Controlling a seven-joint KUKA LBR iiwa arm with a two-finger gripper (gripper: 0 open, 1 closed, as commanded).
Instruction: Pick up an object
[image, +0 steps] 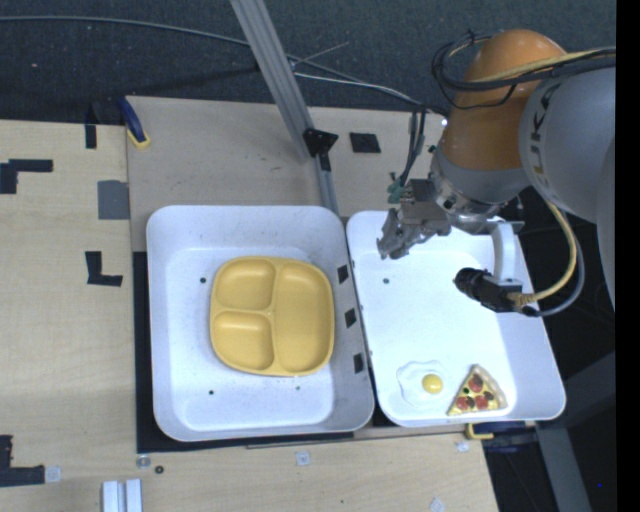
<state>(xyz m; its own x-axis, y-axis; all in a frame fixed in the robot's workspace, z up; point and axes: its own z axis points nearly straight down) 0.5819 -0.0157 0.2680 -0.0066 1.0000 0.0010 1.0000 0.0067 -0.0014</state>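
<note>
From my remote station I see a pale wood-coloured bench top (230, 160) carrying scattered black tape marks (100, 268) and one grey patch (113, 198) on its left part. A blue and yellow clip (133, 124) sits at a seam near the far edge. Beyond the bench lies dark carpet-like floor (150, 50) — thin cables (330, 70) trail across it. A grey metal strut (285, 90) slants down to the bench — lighting is even, shadows soft.

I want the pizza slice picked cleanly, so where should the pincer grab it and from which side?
Probably straight down, closing across the two slanted sides of the pizza slice. It lies flat in the right bin, tight against the near rim, with the egg on its left.
</note>
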